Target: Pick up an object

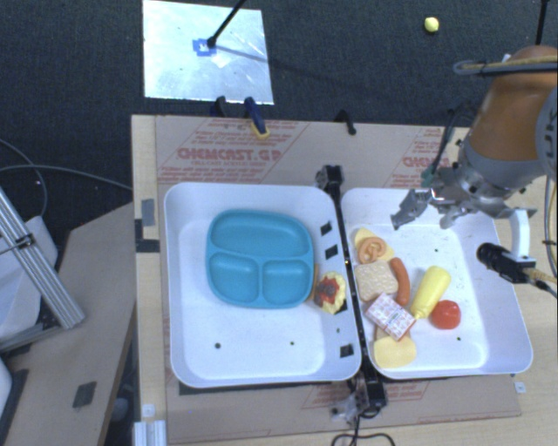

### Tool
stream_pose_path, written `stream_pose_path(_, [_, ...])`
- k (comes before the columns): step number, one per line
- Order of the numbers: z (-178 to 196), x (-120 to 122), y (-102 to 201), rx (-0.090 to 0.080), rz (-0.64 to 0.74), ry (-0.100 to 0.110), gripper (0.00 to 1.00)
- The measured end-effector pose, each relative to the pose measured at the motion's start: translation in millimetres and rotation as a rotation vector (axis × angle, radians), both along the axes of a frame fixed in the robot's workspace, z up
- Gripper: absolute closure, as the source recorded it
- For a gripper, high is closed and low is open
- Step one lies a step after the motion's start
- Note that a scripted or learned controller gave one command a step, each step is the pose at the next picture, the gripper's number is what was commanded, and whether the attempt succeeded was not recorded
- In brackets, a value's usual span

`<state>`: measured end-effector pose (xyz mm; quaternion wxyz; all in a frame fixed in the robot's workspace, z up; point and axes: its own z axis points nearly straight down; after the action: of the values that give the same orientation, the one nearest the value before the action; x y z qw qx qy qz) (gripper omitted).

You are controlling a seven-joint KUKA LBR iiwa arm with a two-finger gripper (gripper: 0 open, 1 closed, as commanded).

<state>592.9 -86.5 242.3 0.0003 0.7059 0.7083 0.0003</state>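
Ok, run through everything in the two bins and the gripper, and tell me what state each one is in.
Grey two-finger gripper: open, holding nothing, above right bin.
Blue divided plastic plate: flat in left bin, nothing on it.
Yellow toy bottle: lying on its side.
Red toy tomato: resting in right bin.
Orange toy sausage: lying flat.

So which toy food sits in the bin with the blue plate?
The small red-and-yellow piece, lying just right of the blue plate. All the other food lies in the right bin.

Yellow ball on dark floor, foil sheet, blue clamp
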Motion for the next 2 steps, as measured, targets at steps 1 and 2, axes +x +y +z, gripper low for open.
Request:
stream_pose_path(1, [-126.4, 75.3, -24.2, -0.001, 0.002, 0.004, 0.00])
stream_pose_path(2, [-107.0, 77.2, -23.7, -0.001, 0.003, -0.005, 1.00])
